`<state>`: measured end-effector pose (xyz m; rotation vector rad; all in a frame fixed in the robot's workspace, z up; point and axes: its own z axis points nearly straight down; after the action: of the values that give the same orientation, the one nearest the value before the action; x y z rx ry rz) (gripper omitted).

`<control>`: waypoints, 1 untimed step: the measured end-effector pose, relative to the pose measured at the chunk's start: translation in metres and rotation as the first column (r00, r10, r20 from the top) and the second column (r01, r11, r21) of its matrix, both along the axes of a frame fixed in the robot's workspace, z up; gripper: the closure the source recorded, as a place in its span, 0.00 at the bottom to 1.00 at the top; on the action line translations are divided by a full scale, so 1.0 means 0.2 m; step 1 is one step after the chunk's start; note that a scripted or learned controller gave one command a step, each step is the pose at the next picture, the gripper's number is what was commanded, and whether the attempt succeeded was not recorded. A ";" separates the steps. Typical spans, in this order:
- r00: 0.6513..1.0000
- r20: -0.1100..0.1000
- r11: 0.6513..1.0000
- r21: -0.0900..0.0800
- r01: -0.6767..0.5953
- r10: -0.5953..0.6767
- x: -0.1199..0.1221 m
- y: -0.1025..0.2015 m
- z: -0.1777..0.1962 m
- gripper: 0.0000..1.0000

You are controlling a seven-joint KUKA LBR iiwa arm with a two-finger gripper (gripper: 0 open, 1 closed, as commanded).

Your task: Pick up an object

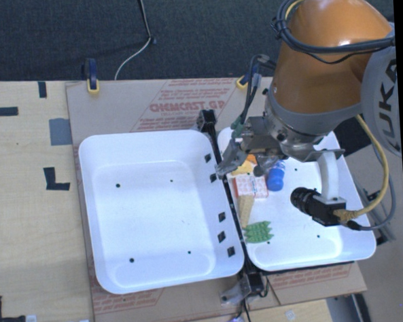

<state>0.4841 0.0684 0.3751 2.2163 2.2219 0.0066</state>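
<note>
My gripper (246, 162) hangs low over the left part of the right bin (309, 252), close to the divider between the bins. Right under and beside it lies a cluster of small things: an orange-yellow piece (243, 166), a red-and-white packet (247, 186), a blue cap-like object (275, 179) and a tan cone-shaped piece (246, 207). A green bumpy object (258, 232) lies nearer the front. The arm's bulk hides the fingertips.
The left bin (150, 214) sits beside the right one on a cardboard sheet (178, 107). Black clips (222, 220) line the shared wall between the bins. A cable (137, 55) runs across the back of the bench.
</note>
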 end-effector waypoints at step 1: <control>1.000 -0.011 1.000 -0.001 -0.006 0.006 -0.01 0.37 -0.16 1.00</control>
<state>0.4825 0.1417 0.3433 2.2144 2.2340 -0.0059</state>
